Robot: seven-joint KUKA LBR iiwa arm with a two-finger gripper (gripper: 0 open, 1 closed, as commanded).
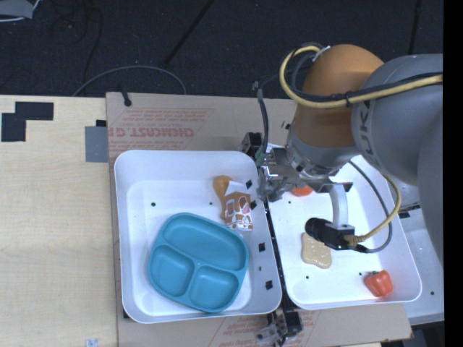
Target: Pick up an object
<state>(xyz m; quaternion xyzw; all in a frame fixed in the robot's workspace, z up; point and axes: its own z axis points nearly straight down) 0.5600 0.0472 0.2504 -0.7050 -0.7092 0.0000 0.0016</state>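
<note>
Just left of pincer point(266, 183) (close): pouch point(237, 210)

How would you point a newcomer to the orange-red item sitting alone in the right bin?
Start at the right white bin. Go to its near right corner, away from the grey arm's gripper. The small orange-red pepper-shaped toy lies there, brighter than the flat beige piece nearer the middle.
</note>
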